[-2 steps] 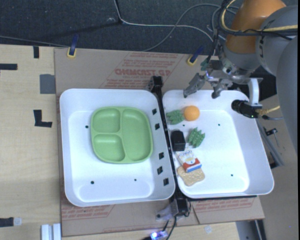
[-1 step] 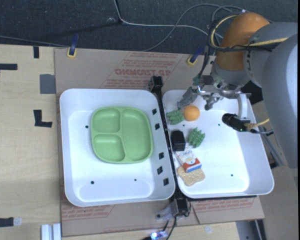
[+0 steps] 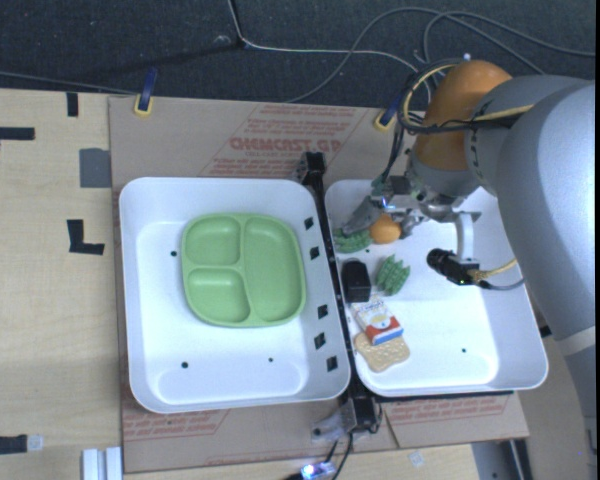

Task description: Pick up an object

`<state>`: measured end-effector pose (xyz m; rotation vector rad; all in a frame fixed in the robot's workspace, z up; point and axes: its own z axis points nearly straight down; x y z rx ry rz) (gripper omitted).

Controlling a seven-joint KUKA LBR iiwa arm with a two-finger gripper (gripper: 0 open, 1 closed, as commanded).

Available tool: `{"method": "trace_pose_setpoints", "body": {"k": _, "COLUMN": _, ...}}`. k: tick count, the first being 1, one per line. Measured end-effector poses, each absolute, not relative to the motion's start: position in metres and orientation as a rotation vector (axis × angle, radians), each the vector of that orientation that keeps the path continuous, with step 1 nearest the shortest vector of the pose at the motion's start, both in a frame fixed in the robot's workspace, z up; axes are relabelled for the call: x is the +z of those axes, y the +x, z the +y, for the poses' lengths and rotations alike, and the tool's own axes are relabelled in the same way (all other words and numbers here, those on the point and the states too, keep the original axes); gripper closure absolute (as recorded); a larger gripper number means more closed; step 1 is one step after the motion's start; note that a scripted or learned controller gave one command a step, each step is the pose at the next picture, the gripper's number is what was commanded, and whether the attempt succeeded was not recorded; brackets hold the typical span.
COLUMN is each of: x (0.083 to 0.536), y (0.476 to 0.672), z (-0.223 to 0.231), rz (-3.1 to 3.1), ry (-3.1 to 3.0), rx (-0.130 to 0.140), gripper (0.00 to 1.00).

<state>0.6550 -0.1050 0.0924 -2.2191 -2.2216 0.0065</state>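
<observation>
Gripper (image 3: 384, 218) sits over an orange ball (image 3: 384, 232), perhaps gripping.

Red print on the brown cardboard sheet (image 3: 280, 133) under the bins, up and left of the fingers: a large line partly legible, roughly "CHEMCAST GP", smaller lines too blurred to read. Small carton (image 3: 378, 324) below the fingers carries red-and-blue graphics, lettering not legible.
</observation>
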Motion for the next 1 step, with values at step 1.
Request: {"method": "trace_pose_setpoints", "body": {"k": 1, "x": 0.0887, "y": 0.6571, "z": -0.1058, "rz": -2.227, "ry": -2.223, "rx": -0.001, "gripper": 0.0}}
